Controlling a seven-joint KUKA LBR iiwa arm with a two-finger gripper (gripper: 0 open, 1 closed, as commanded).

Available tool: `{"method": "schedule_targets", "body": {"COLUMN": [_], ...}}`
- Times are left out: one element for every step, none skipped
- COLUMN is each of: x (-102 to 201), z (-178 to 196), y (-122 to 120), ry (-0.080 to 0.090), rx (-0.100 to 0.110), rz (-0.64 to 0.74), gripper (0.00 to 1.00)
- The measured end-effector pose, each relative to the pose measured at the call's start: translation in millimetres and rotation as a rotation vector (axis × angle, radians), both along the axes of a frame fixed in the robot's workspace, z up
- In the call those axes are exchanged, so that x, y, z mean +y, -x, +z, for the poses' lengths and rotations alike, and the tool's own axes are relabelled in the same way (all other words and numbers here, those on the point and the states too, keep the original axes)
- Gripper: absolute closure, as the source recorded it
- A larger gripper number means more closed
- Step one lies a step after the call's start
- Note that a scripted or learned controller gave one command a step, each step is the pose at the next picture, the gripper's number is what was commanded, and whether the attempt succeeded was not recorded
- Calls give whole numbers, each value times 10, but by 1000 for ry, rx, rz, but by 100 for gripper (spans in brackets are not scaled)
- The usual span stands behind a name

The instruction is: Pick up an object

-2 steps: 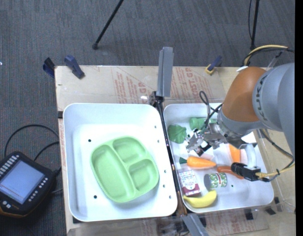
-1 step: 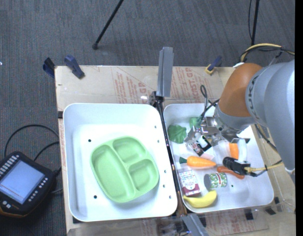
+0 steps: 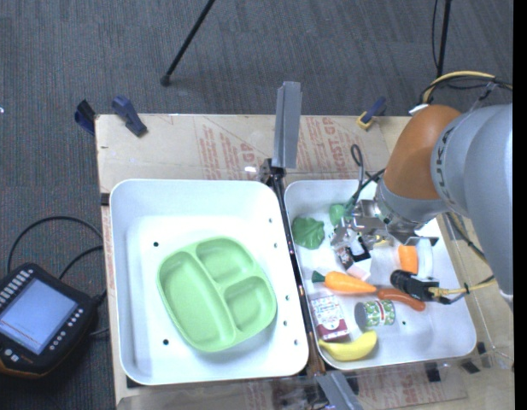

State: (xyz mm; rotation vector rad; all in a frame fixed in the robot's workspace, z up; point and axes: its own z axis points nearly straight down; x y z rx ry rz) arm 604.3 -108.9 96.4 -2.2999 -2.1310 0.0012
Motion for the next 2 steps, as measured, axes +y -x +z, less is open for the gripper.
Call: {"method": "schedule_targets", "body": {"x": [-74,322], "z": [-78,903], "y": [176,46], "ry": [1,2], "rx": [-5,-4], "rz": [226,345], "gripper": [100,100]}}
